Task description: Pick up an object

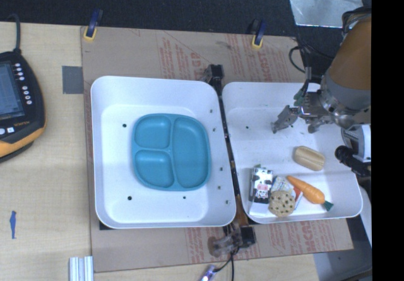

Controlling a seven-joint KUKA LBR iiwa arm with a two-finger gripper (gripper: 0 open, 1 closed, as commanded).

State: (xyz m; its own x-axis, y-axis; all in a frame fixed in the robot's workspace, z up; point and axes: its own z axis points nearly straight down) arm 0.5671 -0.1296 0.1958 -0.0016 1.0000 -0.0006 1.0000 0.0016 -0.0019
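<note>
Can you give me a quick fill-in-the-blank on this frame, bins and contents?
1. The blue divided plate lies in the ____ bin of the view.
2. The carrot is coloured ____.
3. The gripper is above the ____ bin of the view.
4. The plate has ____ compartments.

Missing words: left; orange; right; three

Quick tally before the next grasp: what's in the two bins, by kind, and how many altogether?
Blue divided plate: 1, in the left bin
Carrot: 1
Bread roll: 1
Round cookie: 1
Small carton: 1
Total: 5, with 4 in the right bin
</note>
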